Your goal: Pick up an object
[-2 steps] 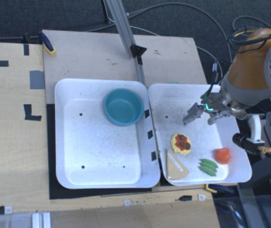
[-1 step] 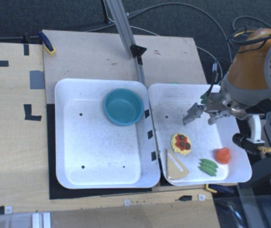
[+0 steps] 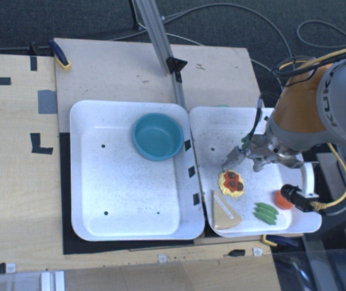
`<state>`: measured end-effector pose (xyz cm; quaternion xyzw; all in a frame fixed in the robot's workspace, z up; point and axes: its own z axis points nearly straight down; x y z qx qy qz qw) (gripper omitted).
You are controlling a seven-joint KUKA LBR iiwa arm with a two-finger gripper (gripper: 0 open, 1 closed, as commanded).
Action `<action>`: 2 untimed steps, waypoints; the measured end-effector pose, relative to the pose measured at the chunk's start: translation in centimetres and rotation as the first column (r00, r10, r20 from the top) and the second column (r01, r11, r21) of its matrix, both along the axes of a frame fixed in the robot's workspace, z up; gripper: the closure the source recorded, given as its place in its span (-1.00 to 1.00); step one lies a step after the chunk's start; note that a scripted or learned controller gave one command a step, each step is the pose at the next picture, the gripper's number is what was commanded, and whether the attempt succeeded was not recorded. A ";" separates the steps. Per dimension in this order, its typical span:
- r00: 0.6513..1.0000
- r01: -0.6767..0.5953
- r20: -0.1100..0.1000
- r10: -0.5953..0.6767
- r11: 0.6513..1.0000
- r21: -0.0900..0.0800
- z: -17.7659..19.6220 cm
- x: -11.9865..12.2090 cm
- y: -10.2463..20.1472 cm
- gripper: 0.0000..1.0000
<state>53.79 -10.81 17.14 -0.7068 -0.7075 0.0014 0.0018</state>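
My gripper (image 3: pixel 246 160) hangs over the right bin (image 3: pixel 212 132), its two fingers spread open with nothing between them. Just below it lies a small yellow toy pizza (image 3: pixel 231 183) with red and dark toppings. A tan sandwich wedge (image 3: pixel 224 212) rests at the bin's front edge. A green pea pod (image 3: pixel 266 213) lies to its right, and an orange-red piece (image 3: pixel 283 199) sits near the right rim, partly hidden by a black fitting. A blue bowl (image 3: pixel 157 136) stands in the back of the left bin (image 3: pixel 94 180).
A grey metal pole (image 3: pixel 158 32) slants down from the top to the divide between the bins. Cables loop over the dark floor at the upper right. The arm's grey and orange body (image 3: pixel 309 105) overhangs the right bin's far right side.
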 end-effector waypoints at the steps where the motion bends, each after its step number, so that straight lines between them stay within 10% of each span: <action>1: 1.000 0.000 0.000 0.000 1.000 0.000 -4.4 -0.5 0.3 -1.00; 2: 1.000 0.001 0.005 -0.001 1.000 -0.001 -8.3 -0.5 0.3 -1.00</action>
